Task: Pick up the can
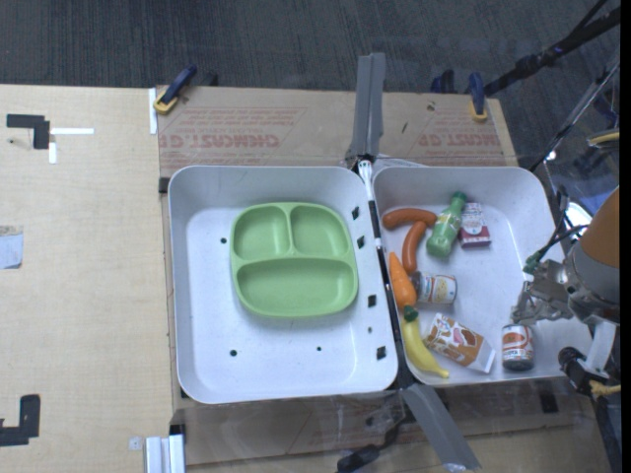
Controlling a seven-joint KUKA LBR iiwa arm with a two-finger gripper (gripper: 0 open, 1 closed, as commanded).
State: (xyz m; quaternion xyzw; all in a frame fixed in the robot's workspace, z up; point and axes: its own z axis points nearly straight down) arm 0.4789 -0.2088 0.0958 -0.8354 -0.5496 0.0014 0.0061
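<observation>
A small can with a red and white label [518,348] stands near the front right corner of the right bin [537,190]. A second can [437,289], silvery with a pale label, lies on its side near the bin's middle, beside a carrot [401,280]. My gripper [533,306] hangs at the bin's right side, just above and behind the red and white can. The grey arm with its orange band [599,249] reaches in from the right edge. Nothing is seen held.
The right bin also holds two sausages [409,218], a green bottle [446,227], a small red and white box [475,227], a banana [420,344] and an orange and white carton [459,344]. A green divided plate [294,259] lies in the left bin [197,363].
</observation>
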